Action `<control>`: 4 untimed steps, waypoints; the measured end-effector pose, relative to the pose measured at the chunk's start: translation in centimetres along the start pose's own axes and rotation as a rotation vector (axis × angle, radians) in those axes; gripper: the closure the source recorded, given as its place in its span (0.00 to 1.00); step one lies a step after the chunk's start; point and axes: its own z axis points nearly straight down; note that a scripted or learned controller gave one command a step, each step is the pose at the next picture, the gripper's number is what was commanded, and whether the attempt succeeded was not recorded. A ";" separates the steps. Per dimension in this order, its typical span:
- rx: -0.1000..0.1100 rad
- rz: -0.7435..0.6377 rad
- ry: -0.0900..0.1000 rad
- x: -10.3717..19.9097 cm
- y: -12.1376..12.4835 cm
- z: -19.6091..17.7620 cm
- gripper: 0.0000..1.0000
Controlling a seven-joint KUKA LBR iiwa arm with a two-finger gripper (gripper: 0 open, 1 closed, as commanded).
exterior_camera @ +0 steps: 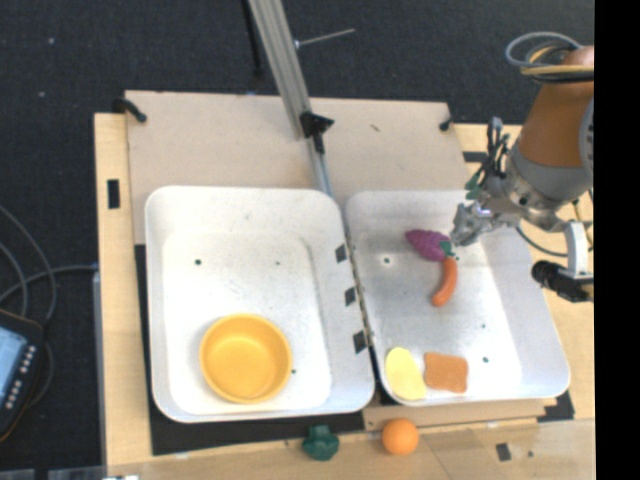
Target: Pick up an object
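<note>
Gripper point(466, 230) low beside purple toy point(427, 243) and orange carrot point(445, 281), finger state unclear; carrot likely light, rigid, best pinched mid-length.

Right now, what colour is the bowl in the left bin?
Yellow-orange; the bowl shows plainly in the camera view.

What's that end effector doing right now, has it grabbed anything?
End effector: cannot be told whether open or closed; it sits over the right white bin, right beside the small purple toy and the orange carrot-shaped toy, with nothing visibly held.
</note>
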 end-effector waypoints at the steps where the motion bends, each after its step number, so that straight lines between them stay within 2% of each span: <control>1: 0.001 -0.004 0.002 5.2 0.4 0.5 1.00; 2: 0.001 -0.005 0.004 10.3 0.1 -0.3 1.00; 4: 0.000 -0.005 0.003 20.2 1.0 0.1 1.00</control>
